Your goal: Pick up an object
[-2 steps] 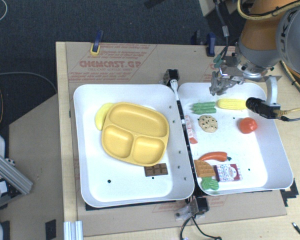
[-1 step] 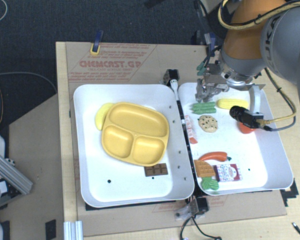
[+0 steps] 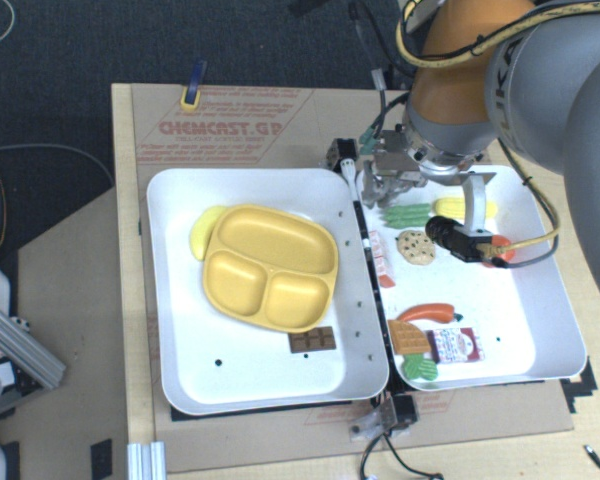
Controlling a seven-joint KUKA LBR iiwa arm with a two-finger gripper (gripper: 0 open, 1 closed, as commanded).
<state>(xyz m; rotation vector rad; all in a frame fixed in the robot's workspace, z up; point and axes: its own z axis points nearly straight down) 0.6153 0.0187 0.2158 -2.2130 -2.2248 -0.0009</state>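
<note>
right bin: green pod, corn cob, cookie, red pepper and small packet, all lying loose on its floor; left bin: yellow divided tray and chocolate bar. gripper: low over the right bin's far left corner, just beside the green pod, spread or pressed together i cannot tell. task status, by my reckoning: approach only, with grasp and lift both left to do.

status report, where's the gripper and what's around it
gripper over far corner of right bin, by the centre wall. Nearest candidates: green pea pod, cookie. Wall close alongside, tight approach.
</note>
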